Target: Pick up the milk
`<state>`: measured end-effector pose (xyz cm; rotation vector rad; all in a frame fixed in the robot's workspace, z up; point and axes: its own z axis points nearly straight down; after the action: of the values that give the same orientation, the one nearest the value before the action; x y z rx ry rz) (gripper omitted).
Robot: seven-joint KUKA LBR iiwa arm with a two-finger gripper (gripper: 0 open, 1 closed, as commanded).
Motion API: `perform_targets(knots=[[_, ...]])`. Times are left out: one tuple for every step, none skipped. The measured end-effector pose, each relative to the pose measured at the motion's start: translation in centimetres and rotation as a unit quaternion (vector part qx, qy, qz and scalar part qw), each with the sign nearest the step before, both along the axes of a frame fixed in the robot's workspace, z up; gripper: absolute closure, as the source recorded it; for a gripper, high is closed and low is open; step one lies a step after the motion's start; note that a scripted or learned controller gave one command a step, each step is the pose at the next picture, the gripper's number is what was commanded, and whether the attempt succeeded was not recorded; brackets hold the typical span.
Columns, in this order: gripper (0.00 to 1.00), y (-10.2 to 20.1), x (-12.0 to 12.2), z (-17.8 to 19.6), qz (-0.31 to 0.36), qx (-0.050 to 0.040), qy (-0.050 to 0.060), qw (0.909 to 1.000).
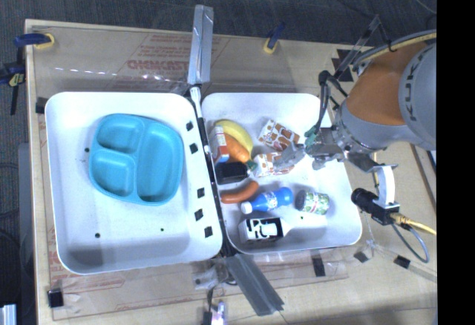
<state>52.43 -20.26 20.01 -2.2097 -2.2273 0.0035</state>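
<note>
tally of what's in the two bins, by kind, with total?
Food-shaped items: 3, namely banana, carrot, hot dog
Cartons or packets: 3, namely brick-pattern carton, second carton, black-and-white milk carton
Bottles: 1, blue bottle
Cans: 2, green can, red can
Black block: 1
Plates: 1, blue divided plate
Total: 11

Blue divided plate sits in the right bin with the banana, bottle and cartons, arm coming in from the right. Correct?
Not quite. The camera view shows the blue divided plastic plate alone in the left white bin. The yellow banana, blue-and-white bottle and brown-and-white patterned cartons lie in the right white bin, and the grey arm with the orange band does reach in from the right.
</note>
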Motion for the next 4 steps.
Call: perform_targets(knots=[[0.0,0.9,8.9,-3.9,0.049,-0.0002,-0.001,0.9988],[0.0,0.7,13.3,-4.8,0.096,-0.0007,-0.002,0.9954],[0.0,-0.8,8.7,-9.1,0.117,-0.0069,-0.019,0.9929],[1.0,-1.0,9.0,-7.6,0.119,-0.0105,-0.023,0.9926]])
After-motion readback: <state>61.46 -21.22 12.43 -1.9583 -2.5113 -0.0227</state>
